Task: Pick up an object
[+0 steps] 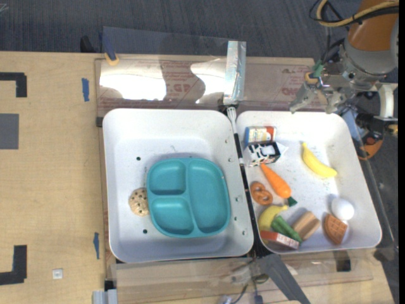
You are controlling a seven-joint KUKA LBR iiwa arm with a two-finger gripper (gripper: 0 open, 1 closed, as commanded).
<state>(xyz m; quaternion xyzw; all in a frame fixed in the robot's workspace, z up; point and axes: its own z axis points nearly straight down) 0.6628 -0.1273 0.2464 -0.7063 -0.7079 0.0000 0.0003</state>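
Over the bench, camera view: 2 white bins sit side by side, the left bin (120, 132) and the right bin (354, 163).
Arm: grey with an orange band, reaching in at the upper right, partly cut off by the frame's top edge.
Gripper (316, 100): hangs above the right bin's far rim with its fingers spread apart and nothing between them.
Banana (316, 162): lies in the right bin, long axis slanting from upper left to lower right, below the gripper and apart from it.
Carrot (276, 181): near the bin's left side, long axis slanting, thin tip toward upper left, green end toward lower right; well apart from the gripper.
Far left corner: a small can (260, 134) and a black-and-white box (263, 151), labels too small to read.
Near edge: a pretzel (260, 192), a white egg (342, 208), a brown bread piece (335, 228) and a huddle of small toy foods (286, 224) that overlap, hard to tell apart.
Left bin: a teal 3-compartment tray (188, 196) with a cookie (138, 201) touching its left edge.
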